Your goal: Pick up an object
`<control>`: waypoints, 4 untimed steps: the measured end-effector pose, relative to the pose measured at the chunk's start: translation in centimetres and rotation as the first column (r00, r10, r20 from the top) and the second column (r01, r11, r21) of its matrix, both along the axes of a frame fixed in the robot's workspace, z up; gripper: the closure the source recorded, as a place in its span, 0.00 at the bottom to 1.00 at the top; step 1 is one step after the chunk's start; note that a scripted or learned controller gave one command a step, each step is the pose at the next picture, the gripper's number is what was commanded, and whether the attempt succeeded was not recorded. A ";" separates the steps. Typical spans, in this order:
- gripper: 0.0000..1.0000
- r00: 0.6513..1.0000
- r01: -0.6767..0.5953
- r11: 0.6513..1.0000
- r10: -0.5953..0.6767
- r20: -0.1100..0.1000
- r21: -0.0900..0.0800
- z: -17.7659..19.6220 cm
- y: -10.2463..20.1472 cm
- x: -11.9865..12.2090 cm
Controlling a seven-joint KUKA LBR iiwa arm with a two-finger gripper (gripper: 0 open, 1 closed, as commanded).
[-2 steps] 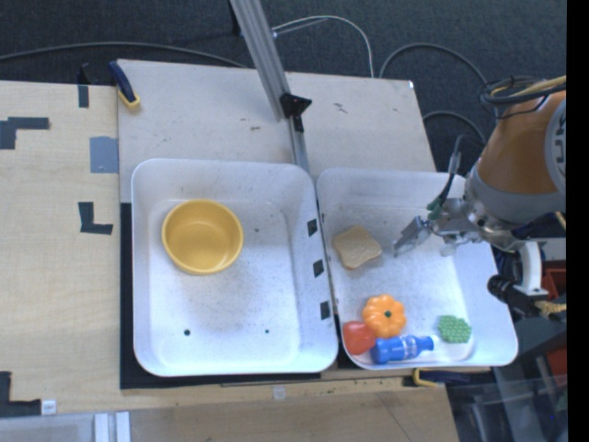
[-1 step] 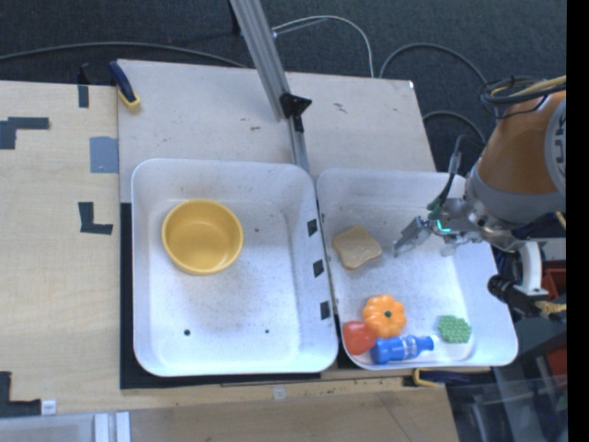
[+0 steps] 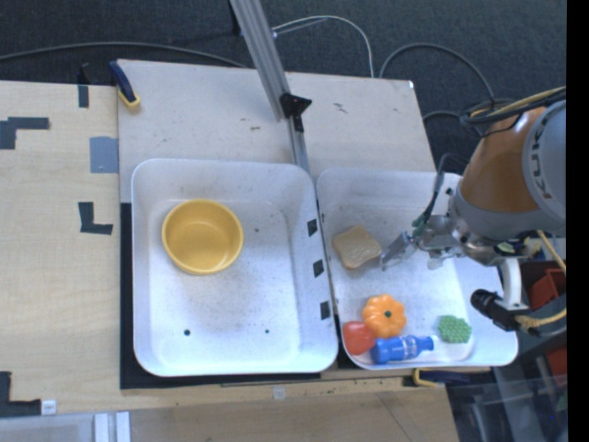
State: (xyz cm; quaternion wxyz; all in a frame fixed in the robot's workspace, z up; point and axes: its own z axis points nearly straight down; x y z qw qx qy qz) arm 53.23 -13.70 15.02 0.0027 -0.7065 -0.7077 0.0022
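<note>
Tool (image 3: pixel 398 250) fingers are hanging apart, gripping nothing, just at three o'clock of the tan sponge (image 3: pixel 356 247) in the right bin (image 3: pixel 368 187), seemingly lining up a grasp.

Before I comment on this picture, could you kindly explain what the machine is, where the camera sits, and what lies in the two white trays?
One camera looks down at a slant from above a bench. The grey and orange machine at the right is a robot arm, meant to pick something up. Its pincer hangs over the right tray, right beside a tan sponge-like lump; nothing is visibly held. Nearer the front of that tray lie a small orange pumpkin, a red toy, a blue bottle and a green piece. The left tray holds a yellow bowl.
</note>
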 end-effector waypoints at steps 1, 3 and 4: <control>0.00 1.000 0.000 1.000 0.000 0.006 -0.002 -6.0 -0.1 -0.6; 1.00 1.000 0.000 1.000 0.000 0.006 0.000 -5.0 0.0 -0.6; 1.00 1.000 0.001 1.000 -0.001 0.010 -0.002 0.0 -1.0 -0.2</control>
